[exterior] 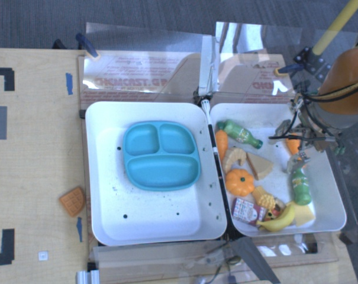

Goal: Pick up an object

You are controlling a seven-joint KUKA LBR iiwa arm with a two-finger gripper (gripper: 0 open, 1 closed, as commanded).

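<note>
The right bin (335, 209) holds several toy foods. A green bottle (241, 134) lies at its back left beside a carrot (222, 144). Tan bread slices (252, 163) and an orange pumpkin (241, 182) sit mid-left. A corn cob (267, 199), a red-and-white packet (245, 210) and a banana (280, 218) lie at the front. Another green bottle (300, 185) lies at the right. My gripper (296, 144) hangs low over the bin's right part, just behind that bottle. A small orange piece (293, 146) sits right at its tip; whether it is gripped is unclear.
The left bin (107, 212) holds a blue divided plate (161, 155). A brown waffle-like square (73, 201) lies on the bench to the left of the bins. Clear plastic walls stand behind both bins. The arm's orange band (344, 78) looms over the right bin's back right.
</note>
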